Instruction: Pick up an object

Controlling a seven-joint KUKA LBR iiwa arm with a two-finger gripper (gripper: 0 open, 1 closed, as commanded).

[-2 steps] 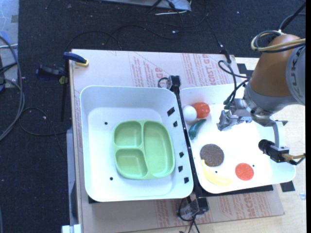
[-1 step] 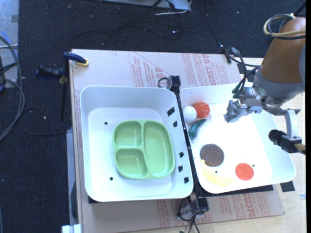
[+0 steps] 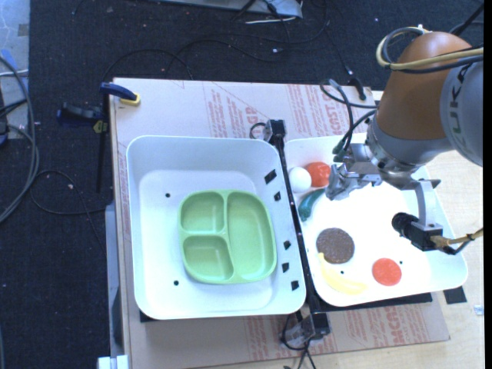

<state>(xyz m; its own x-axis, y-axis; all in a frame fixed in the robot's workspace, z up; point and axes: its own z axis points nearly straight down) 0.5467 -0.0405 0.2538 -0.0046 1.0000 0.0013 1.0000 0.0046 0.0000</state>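
I've got the arm (image 3: 430, 91) reaching in w/ the gripper (image 3: 344, 179) low over the right bin (image 3: 430, 279), near its far-left corner. Can't tell gripper state from here. Left bin (image 3: 146, 229), well off to the gripper's left, holds a green divided plate (image 3: 227, 235). In the right bin, below the gripper: a brown disc (image 3: 336, 245), a yellow banana (image 3: 342, 280), a red disc (image 3: 387, 271). Just beside the gripper: a teal piece (image 3: 310, 203), an orange-red ball (image 3: 317, 173), a white ball (image 3: 299, 178). Closest picks are the balls. I'd judge them light, stiff, prone to roll; pinch across the middle.
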